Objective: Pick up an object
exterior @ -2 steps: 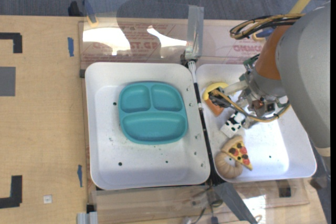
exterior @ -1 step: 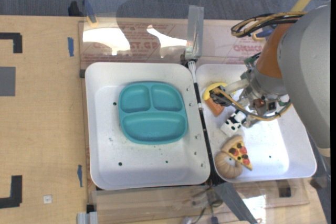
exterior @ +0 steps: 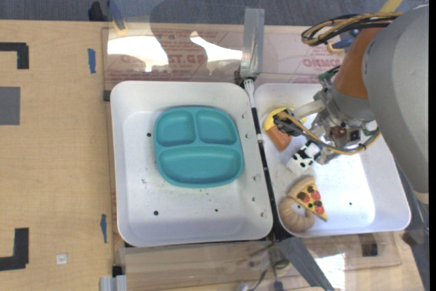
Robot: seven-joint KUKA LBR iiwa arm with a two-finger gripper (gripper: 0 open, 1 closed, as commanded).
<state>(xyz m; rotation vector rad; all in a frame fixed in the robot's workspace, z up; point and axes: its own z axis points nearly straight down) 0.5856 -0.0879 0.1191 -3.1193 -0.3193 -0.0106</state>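
Note:
In the right bin (exterior: pixel 381 211) lie several small toys. An orange and yellow piece (exterior: pixel 278 127) is near the bin's left wall, and a black and white toy (exterior: pixel 302 157) lies just below it. A pizza slice (exterior: pixel 312 198) leans on a tan bagel-like ring (exterior: pixel 293 215) at the front. My gripper (exterior: pixel 319 140) hangs low over the bin's upper middle, right beside the black and white toy and the orange piece. The wrist and its cables hide the tips.
The left bin (exterior: pixel 129 208) holds a teal divided plate (exterior: pixel 199 146). A central wall (exterior: pixel 262 167) separates the two bins. The grey arm with its orange band (exterior: pixel 354 75) covers the right bin's far right corner. The right bin's floor (exterior: pixel 354 187) is bare at the front right.

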